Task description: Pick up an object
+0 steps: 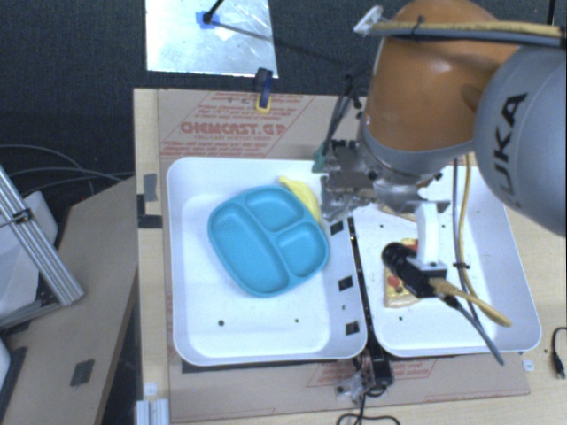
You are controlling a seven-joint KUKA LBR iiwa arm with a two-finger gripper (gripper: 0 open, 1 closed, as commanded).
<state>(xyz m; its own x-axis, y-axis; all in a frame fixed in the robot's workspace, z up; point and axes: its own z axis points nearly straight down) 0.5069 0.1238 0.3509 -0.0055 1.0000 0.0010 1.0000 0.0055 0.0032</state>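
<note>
You're seeing the gripper (341, 204) hovering beside the banana (302, 195) at the blue tray (266, 240); finger state unclear.

Bench (106, 237): tan top, slanting away below me. Lying directly on it is a brown cardboard sheet (239, 127) printed with red lettering. On that sheet sit two shallow white bins, side by side and touching along their inner walls. Left bin (266, 339): white, black clips on its right wall. Right bin (514, 264): white, partly covered by my arm. A blue-and-yellow clamp (263, 89) grips the sheet's far edge.
</note>
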